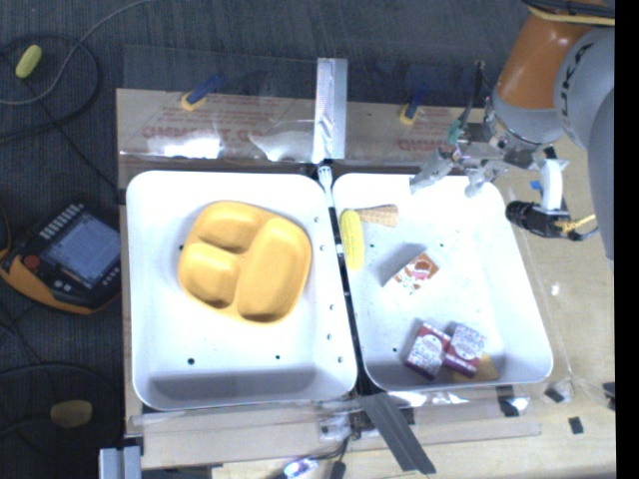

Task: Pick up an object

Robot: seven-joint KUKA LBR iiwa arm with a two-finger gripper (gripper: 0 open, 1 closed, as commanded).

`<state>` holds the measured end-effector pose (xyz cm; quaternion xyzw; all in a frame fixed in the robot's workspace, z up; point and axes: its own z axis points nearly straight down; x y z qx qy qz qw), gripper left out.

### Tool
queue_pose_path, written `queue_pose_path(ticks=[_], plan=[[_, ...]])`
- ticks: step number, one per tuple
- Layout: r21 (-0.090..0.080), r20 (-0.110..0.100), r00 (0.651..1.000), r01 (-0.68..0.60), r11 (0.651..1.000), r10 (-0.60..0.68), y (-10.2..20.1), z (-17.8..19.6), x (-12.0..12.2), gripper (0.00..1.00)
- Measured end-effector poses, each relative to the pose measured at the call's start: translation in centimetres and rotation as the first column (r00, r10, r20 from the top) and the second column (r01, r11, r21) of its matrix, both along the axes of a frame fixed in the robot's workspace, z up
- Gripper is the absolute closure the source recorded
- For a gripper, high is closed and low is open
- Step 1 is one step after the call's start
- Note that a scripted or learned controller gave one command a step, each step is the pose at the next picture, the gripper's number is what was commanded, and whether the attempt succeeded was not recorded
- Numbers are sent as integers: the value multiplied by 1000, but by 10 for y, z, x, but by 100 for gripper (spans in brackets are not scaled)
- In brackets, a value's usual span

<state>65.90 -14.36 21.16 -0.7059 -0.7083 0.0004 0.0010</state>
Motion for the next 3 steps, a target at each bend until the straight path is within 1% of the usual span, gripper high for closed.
queue_pose_path(ticks=[1, 2, 3], plan=[[0, 0, 1000, 0, 1000, 0, 0, 0, 0, 0], [-1, 1, 1000, 20, 1000, -20, 2, -118, -35, 0], [-3, 13, 1000, 28, 1000, -28, -2, -121, -97, 0]])
